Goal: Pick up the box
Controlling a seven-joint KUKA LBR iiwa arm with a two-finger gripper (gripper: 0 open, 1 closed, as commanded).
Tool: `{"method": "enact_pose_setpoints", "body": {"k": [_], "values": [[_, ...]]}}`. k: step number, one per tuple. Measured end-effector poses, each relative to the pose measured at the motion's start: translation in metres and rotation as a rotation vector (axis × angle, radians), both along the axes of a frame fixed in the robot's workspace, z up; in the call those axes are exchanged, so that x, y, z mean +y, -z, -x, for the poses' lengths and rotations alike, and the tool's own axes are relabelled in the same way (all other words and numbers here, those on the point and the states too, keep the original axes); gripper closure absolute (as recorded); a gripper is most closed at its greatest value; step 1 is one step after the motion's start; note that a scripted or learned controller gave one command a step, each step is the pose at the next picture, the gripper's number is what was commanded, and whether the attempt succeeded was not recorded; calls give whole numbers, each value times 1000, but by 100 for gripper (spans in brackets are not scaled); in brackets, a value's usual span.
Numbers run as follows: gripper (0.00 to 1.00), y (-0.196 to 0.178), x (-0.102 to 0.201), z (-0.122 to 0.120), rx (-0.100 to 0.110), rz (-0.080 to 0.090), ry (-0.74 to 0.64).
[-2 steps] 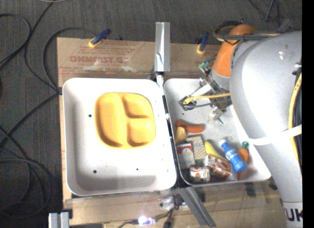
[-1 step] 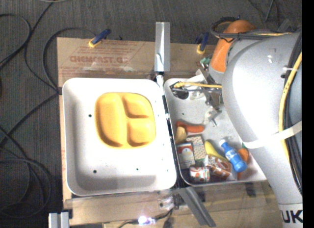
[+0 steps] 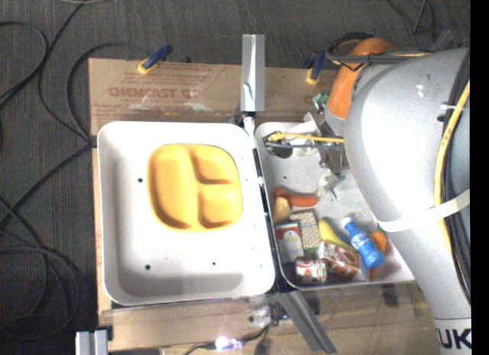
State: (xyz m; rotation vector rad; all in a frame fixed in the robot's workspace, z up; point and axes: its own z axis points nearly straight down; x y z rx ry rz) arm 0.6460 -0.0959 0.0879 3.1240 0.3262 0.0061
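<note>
Tool [image 3: 331, 172]: at the end of the arm, over the upper half of the right bin, right of the frame's centre. Whether it is wide or narrow cannot be told (the arm's bulk hides much of it). It is well apart from the box.
Arm [image 3: 405, 132]: grey, with an orange band toward the top of the frame. It covers the right side of the picture and the right bin's far edge.
Box [image 3: 289, 240]: small reddish carton with a printed face, in the lower left part of the right bin, close to that bin's left wall. It sits below centre in the frame.
Box neighbours: a pale patterned packet [image 3: 309, 228] touches it on the right. A red and white can [image 3: 309, 271] lies just below it, and a tan rounded piece [image 3: 282, 208] just above.
Right bin [image 3: 298, 166]: white and shallow, with its goods crowded in the lower half.
Other contents: a red-orange piece [image 3: 302, 198], a yellow banana [image 3: 330, 231], a blue bottle [image 3: 363, 244] and a red wrapper [image 3: 341, 262].
Left bin [image 3: 130, 254]: white, left of centre, holding a yellow divided tray [image 3: 195, 185] in its upper middle.
Table [image 3: 114, 79]: faced with brown printed cardboard, showing above both bins.
</note>
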Motion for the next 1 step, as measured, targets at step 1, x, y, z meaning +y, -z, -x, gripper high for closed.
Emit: {"method": "enact_pose_setpoints", "body": {"k": [1], "values": [[0,-1,-1,-7,15,-5,4]]}}
